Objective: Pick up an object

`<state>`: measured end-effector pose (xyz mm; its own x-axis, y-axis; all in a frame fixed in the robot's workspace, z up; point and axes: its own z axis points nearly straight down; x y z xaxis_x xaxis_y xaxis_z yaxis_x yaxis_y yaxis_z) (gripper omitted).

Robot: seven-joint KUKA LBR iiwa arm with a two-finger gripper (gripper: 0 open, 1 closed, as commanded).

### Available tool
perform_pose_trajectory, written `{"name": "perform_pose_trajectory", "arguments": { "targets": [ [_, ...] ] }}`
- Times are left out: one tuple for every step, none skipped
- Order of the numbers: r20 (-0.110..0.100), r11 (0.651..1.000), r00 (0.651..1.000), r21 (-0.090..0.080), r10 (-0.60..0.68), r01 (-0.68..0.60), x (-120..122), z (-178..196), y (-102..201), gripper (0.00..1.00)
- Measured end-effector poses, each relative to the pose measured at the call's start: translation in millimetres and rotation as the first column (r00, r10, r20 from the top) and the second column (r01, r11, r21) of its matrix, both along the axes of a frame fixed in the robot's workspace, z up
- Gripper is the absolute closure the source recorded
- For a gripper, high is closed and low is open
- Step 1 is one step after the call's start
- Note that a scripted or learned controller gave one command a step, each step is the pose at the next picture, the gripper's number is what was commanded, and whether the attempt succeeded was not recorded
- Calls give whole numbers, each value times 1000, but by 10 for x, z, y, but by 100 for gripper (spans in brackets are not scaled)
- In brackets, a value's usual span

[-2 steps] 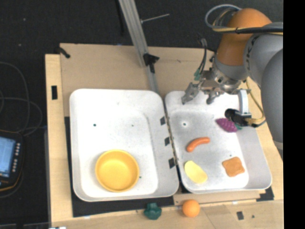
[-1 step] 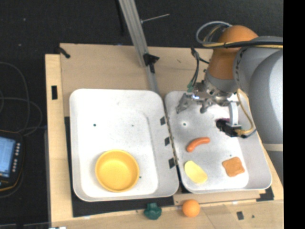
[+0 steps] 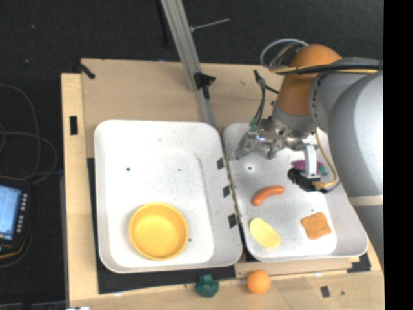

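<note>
My gripper (image 3: 259,146) hangs over the far left part of the right bin (image 3: 345,221), its two fingers spread apart with nothing between them. An orange sausage-shaped object (image 3: 267,194) lies in the middle of that bin, a little nearer than the gripper. A pale yellow oval piece (image 3: 264,232) lies at the bin's near left. An orange-brown square piece (image 3: 315,225) rests at the near right. A purple and white object (image 3: 308,166) sits at the bin's right side, under the arm.
The left bin (image 3: 155,154) holds a yellow bowl (image 3: 159,230) at its near side. An orange ball (image 3: 258,281) and a dark green object (image 3: 206,286) lie on the bench in front of the bins. A slanted metal rail (image 3: 187,50) stands behind the bins.
</note>
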<state>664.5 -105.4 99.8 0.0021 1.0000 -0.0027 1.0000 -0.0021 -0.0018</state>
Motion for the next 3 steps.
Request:
{"name": "perform_pose_trajectory", "arguments": {
  "targets": [
    [5,1000,1000,0,-2,2,14,133,-8,100],
    [4,1000,1000,2,3,-3,6,562,32,100],
    [4,1000,1000,2,0,0,39,1035,-65,100]
  ]
}}
